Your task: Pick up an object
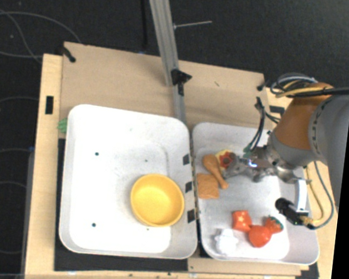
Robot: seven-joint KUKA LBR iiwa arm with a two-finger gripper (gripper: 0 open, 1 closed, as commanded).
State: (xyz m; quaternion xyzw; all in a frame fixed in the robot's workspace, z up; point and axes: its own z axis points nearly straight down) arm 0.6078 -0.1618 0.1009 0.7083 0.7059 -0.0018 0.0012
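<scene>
In the right bin (302, 255), my gripper (239, 166) reaches down from the right, just right of a small red and yellow toy (225, 159). Below that toy lie a tan drumstick-shaped piece (214, 168) and a tan flat piece (207, 186). Nearer the front of this bin sit a red-orange block (241, 220), a red tomato-like toy (262, 235) with a green stem, and a small white object (226, 241). A yellow bowl (157, 200) stands in the left bin (111, 140).
A slanted metal pole (167, 46) rises from behind the bins at the top centre. The arm's orange band (296, 122) and cables hang over the right bin's back right corner. A black clamp piece (289, 210) sticks out near the tomato-like toy.
</scene>
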